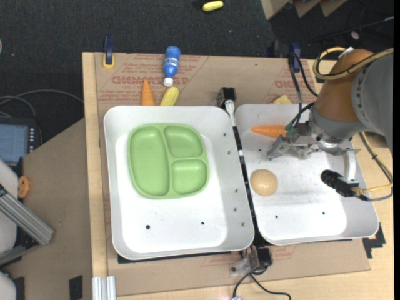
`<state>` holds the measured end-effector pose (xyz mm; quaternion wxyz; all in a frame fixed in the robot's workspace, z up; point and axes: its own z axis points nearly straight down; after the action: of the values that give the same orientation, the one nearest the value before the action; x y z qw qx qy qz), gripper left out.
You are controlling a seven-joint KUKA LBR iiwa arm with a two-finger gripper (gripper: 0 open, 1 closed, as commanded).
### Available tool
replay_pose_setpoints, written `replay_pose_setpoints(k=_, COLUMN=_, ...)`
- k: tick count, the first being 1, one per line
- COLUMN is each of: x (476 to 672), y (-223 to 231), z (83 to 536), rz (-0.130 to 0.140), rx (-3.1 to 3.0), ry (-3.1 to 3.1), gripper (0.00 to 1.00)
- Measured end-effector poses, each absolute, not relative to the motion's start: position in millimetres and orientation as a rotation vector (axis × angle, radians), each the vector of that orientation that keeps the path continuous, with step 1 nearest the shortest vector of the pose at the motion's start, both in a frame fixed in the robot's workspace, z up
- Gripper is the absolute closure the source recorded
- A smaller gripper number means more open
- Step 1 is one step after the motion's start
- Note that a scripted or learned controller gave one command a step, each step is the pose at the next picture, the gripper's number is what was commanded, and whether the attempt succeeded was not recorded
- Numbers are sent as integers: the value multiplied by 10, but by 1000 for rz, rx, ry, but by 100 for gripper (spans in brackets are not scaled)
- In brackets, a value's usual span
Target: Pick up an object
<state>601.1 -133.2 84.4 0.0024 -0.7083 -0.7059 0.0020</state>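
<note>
Two objects lie in the right white bin [350, 220]. One is an orange carrot [267, 130] with a green end, near the back left corner. The other is a round tan ball-like object [264, 182], close to the bin's left wall. My gripper [284, 144] hangs low over the back of this bin, just right of the carrot's green end and above and right of the tan object. I see nothing held in it. The grey arm with its orange band [340, 95] comes in from the right and hides part of the bin's back right.
The left white bin [175, 227] holds a green divided plate [167, 160]. Behind the bins on the board lie a blue and white bottle [170, 64], an orange piece [146, 94] and a yellow piece [169, 95]. A black cable connector [334, 181] hangs beside the arm.
</note>
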Motion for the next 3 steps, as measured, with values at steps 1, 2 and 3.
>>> replay_pose_setpoints(k=1, x=6363, y=-1001, z=849, rz=-4, rx=-2220, ry=-2228, gripper=0)
replay_pose_setpoints(k=2, x=6085, y=-1472, z=848, rz=5, rx=-2224, ry=-2216, gripper=0)
replay_pose_setpoints(k=3, x=6427, y=-978, z=850, rz=-4, rx=-2219, ry=-2229, gripper=0)
